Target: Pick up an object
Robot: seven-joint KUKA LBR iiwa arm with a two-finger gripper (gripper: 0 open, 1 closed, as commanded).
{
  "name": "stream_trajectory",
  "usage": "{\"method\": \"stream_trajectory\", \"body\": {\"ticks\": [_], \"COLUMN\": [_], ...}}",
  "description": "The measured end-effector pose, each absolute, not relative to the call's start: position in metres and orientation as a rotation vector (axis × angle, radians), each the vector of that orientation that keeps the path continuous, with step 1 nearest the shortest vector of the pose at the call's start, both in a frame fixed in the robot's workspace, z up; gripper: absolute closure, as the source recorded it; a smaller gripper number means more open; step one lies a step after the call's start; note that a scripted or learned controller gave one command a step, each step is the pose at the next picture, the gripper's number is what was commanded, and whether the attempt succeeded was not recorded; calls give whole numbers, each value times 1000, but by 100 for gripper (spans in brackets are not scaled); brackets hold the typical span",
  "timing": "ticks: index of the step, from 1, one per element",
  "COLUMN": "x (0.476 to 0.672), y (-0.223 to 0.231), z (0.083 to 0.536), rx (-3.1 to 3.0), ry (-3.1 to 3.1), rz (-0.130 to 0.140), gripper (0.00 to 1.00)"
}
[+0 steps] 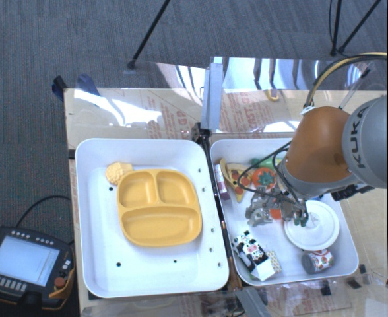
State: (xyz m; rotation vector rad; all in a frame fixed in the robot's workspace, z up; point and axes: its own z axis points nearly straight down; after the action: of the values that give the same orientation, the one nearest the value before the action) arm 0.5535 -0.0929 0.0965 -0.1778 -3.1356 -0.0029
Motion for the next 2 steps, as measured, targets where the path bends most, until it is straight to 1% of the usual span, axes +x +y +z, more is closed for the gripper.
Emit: {"method": "stream_trajectory", "body": {"ticks": [1, 2], "x": [611, 611], "y": [-103, -102], "z": [88, 88], "rx": [-423, -421], "ry": [-3114, -3113], "rz": [-2, -1], "gripper": [100, 0]}}
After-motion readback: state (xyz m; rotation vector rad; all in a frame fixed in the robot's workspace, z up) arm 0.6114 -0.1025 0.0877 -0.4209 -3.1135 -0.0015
